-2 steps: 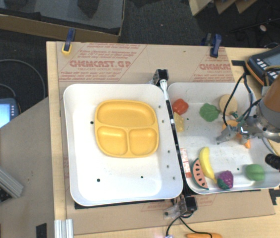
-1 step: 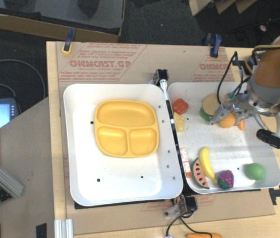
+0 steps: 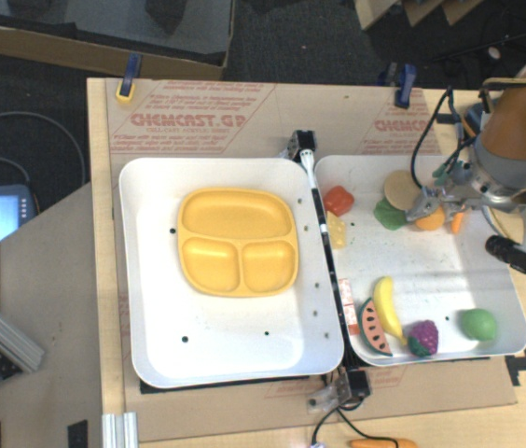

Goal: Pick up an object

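A yellow three-compartment plastic plate (image 3: 239,241) lies in the left white bin (image 3: 151,343). In the right white bin (image 3: 501,292), the grey arm's gripper (image 3: 434,205) reaches down from the right, its grip state unreadable, touching an orange toy (image 3: 430,219) beside a green piece (image 3: 389,215).

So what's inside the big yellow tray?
Nothing that I can see. The yellow tray sits in the left white bin, and its three compartments look bare. The bin floor beneath the tray is covered.
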### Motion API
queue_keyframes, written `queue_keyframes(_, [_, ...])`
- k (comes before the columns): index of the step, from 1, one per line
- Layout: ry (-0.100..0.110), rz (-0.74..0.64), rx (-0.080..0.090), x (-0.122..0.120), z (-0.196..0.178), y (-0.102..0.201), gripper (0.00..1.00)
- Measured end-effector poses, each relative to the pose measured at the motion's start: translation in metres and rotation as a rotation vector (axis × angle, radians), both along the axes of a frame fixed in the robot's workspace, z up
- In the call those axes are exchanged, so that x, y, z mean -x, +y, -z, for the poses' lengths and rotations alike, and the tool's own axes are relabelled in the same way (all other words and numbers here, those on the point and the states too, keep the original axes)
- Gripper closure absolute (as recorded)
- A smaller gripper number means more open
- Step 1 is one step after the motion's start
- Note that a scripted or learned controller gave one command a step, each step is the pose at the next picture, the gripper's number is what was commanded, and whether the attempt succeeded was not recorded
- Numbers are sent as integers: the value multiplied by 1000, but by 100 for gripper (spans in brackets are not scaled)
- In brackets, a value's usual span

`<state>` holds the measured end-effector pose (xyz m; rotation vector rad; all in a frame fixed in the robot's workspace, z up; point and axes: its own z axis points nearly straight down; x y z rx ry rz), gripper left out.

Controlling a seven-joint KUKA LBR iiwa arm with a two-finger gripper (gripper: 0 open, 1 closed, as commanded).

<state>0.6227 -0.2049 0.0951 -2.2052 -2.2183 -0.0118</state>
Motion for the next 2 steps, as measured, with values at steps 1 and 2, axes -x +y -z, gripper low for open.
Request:
queue_keyframes(1, [-7, 0, 14, 37, 8, 111, 100])
queue_keyframes(2, [-21, -3, 14, -25, -98, 177, 100])
